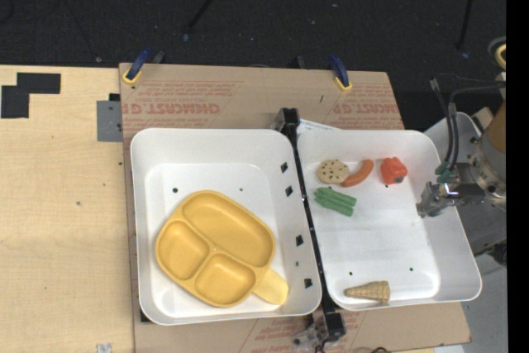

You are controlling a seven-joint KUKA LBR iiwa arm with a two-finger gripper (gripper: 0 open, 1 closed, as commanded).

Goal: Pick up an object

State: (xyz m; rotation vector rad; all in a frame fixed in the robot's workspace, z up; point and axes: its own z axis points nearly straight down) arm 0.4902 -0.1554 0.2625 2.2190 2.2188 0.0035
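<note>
**A:** What's the setting?

**B:** A dark carpeted floor runs across the back, with cables trailing over it. In front is a pale wooden desk (58,202) with a sheet of brown cardboard (248,99) held at its far edge by two blue and yellow clamps (136,70). On the cardboard sit two shallow white bins, touching along a black seam.

**A:** What's in the left bin (149,153)?

**B:** A yellow divided plate (216,248) with three compartments, lying flat; a small tab handle points toward the near right corner.

**A:** And the right bin (421,260)?

**B:** The small items for picking. Near the far edge lie a round brown cookie (333,171), an orange carrot (359,173) just beside it on the right, and a red pepper (393,170) a little further right. A green bean pod (335,201) lies just in front of the cookie. An ice cream cone (368,291) lies on its side near the front edge, well apart from the rest.

**A:** Where's the tool (434,202)?

**B:** At the right rim of the right bin, level with the bean pod but well apart from every item. Grey arm parts and cables sit behind it. It holds nothing that I can see, and I cannot tell how it is set from this angle.
</note>
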